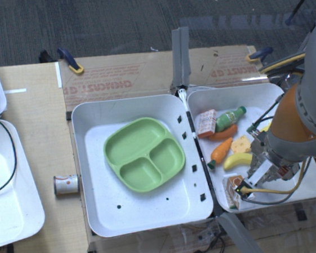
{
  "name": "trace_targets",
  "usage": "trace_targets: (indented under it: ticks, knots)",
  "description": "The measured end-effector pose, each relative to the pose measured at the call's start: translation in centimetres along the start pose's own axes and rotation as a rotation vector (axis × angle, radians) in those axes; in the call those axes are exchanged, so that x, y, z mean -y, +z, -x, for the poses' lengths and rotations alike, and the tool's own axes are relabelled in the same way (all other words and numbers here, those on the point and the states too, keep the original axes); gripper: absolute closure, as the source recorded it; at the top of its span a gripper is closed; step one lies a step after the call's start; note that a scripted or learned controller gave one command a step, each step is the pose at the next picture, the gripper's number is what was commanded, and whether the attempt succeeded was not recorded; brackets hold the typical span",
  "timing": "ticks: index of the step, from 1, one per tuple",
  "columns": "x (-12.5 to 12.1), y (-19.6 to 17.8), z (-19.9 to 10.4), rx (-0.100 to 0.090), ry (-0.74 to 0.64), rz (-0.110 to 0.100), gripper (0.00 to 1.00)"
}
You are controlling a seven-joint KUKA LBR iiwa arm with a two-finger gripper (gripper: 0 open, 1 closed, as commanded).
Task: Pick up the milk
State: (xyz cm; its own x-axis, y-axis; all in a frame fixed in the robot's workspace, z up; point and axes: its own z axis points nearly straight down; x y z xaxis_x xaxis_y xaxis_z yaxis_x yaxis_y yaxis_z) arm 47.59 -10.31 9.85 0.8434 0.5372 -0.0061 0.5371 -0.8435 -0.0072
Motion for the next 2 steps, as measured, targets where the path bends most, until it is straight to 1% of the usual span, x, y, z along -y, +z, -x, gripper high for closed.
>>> trace_targets:
  ticks: [1,2]
  knots:
    - [2.7,-9.2,-1.8,-0.002,-0.076,0.005,1.00]
    - [8.9,-10.2,-5.7,-0.002,0.131,0.006,1.00]
